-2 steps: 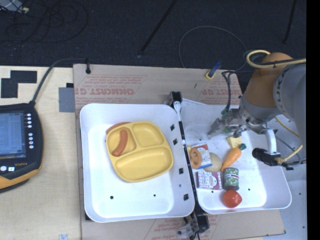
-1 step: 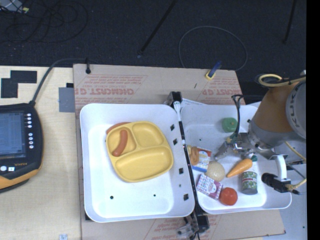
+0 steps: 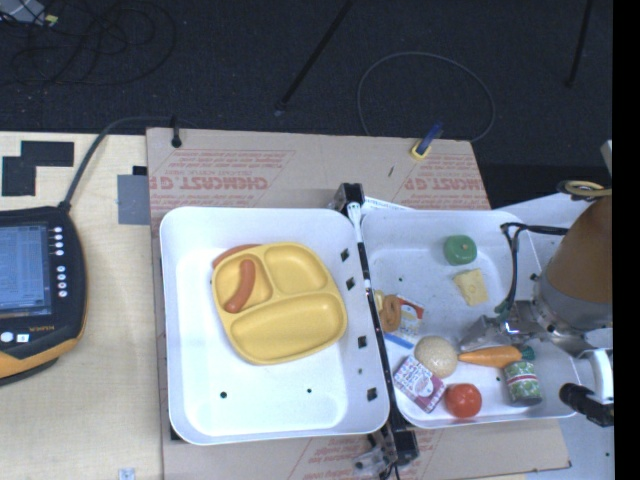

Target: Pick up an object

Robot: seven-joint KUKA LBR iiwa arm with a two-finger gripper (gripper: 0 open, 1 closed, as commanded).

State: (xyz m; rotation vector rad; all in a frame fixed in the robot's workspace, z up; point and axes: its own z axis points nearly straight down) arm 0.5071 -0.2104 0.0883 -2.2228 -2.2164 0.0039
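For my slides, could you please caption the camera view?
KUKA arm reaches into the right bin of toy food beside a carrot; the left bin holds a yellow tray.

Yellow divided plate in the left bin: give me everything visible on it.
The yellow divided plate looks like glossy moulded plastic, with rounded corners and raised ridges splitting it into three compartments: one large one along its near side and two smaller ones behind. It lies flat, turned askew, in the upper middle of the left bin. A toy sausage lies in its rear left compartment; the other two compartments hold nothing. A reddish edge peeks out from under its rear left rim.
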